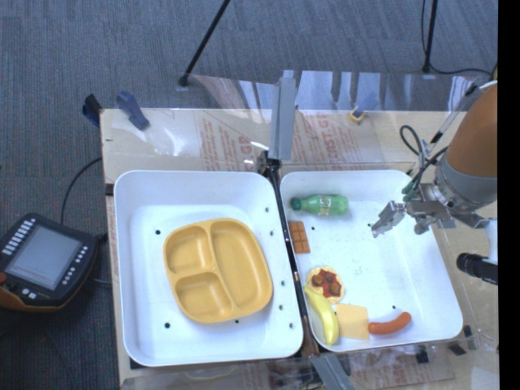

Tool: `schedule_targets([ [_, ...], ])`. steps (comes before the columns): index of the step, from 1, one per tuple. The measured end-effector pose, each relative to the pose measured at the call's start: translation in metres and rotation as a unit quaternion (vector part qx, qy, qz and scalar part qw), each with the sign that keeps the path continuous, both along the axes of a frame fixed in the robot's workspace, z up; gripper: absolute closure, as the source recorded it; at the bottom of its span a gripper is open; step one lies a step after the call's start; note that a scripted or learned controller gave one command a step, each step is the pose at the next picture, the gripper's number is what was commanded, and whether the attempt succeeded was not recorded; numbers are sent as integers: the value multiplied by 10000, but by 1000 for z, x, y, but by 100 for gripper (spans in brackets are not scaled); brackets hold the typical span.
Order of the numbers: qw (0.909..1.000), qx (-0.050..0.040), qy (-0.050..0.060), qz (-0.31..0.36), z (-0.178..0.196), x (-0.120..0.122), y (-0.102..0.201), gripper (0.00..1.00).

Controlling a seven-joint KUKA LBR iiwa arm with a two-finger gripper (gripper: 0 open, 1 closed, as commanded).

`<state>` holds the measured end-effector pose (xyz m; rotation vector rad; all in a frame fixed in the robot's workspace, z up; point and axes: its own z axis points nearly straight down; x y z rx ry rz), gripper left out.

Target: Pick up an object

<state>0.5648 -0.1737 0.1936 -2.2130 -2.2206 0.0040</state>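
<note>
While gripper hovers over right bin near its right edge, jaws spread, nothing between them. Green bottle lies on side near bin's far-left corner: likely light, rigid, smooth plastic, apt to roll; best pinched across mid-body. Banana, cheese slice, sausage crowd near edge; small pizza just beyond them. Chocolate bar at left edge. Yellow divided tray sits in left bin.

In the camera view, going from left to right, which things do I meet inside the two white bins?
yellow divided plate → brown waffle piece → green bottle → cheese slice → sausage
</note>
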Motion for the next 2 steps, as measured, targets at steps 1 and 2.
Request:
schedule_targets([
  [1,10000,0,0,0,0,0,0,0],
  [2,9992,7,9,-399,-109,-90,31,0],
])
